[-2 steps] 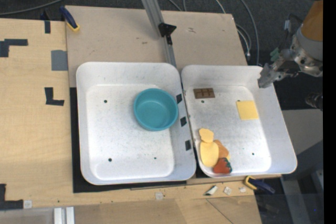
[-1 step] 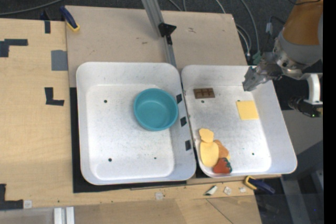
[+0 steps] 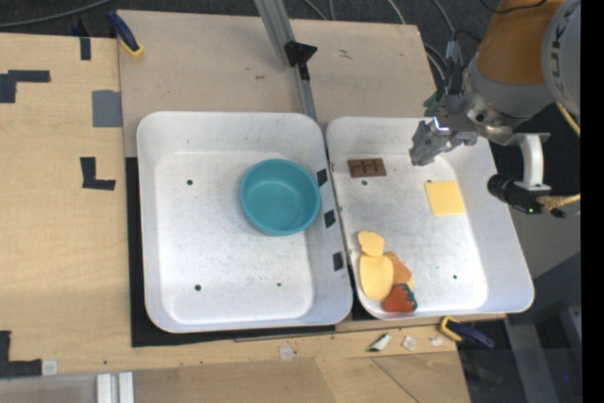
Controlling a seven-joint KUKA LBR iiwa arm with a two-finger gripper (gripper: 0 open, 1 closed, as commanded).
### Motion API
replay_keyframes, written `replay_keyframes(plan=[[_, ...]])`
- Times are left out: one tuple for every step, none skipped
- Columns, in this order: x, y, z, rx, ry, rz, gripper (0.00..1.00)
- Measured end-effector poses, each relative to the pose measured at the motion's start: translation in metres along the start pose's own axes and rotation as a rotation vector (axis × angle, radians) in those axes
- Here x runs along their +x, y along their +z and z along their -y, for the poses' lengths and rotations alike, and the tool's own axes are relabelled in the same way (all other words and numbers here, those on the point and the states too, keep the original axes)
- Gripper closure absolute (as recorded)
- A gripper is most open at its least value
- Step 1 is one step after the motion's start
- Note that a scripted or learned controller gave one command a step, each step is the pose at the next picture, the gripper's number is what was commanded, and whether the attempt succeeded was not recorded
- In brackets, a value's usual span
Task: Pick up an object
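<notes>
Flat pale-yellow square (image 3: 444, 197) lies just below the gripper (image 3: 425, 149)

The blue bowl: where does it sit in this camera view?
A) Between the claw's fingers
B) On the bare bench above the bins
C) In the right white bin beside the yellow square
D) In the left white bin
D: the blue bowl rests inside the left bin, apart from the claw, which hovers over the right bin.
</notes>
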State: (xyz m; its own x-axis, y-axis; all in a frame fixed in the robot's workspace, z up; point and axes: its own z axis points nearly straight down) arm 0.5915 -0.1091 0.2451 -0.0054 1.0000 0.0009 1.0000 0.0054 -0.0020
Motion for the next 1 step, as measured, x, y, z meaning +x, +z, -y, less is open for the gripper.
replay_keyframes(plan=[[0.06,-0.0041,0.0062,-0.001,-0.002,-0.001,1.0]])
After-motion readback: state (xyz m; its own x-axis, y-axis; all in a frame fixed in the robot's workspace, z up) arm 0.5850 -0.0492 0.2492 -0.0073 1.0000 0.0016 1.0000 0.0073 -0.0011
